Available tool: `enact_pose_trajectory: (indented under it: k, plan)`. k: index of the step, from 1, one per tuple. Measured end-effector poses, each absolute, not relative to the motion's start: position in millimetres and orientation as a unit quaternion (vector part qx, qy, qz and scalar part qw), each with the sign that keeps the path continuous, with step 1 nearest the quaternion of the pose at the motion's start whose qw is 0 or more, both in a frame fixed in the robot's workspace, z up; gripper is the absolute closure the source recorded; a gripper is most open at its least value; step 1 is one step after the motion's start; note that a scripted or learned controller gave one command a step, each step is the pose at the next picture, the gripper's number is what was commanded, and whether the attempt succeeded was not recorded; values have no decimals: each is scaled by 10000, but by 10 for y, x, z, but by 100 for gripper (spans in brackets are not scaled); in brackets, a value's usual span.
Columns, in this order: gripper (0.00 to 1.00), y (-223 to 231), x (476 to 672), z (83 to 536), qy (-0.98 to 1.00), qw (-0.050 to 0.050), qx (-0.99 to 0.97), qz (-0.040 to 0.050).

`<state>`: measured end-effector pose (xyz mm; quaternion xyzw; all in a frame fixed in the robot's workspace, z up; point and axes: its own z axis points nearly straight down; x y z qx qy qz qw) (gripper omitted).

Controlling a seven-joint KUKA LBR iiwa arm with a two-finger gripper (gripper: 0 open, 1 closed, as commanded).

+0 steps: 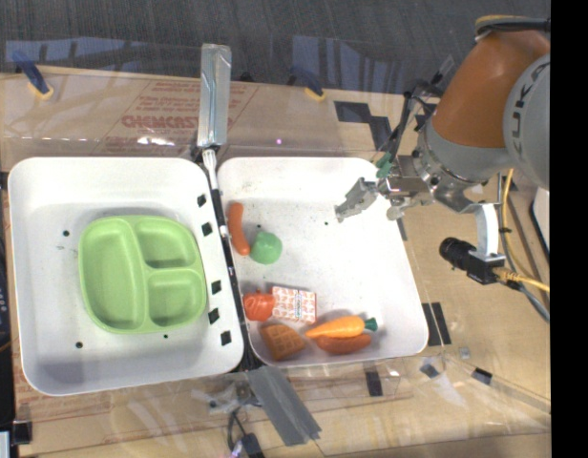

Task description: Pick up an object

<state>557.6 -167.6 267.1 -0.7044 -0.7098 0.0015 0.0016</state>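
Several toy foods lie in the right white plastic bin (389, 256); the gripper (356, 201) hovers above its far side, whether open I cannot tell, holding nothing visible. Approach step: next, descend onto the round green ball (266, 247).

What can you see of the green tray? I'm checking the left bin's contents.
The green tray is a light green, plastic-looking plate with rounded corners and three compartments: one long on its left, two smaller on its right. It lies flat, slightly turned, in the middle of the left bin. Nothing lies in it or touches it.
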Motion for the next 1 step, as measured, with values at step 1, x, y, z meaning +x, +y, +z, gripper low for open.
enact_pose_trajectory:
  k: [1]
  plan:
    - [0, -983, 5409, 1026, -7639, 48, -6453, 27]
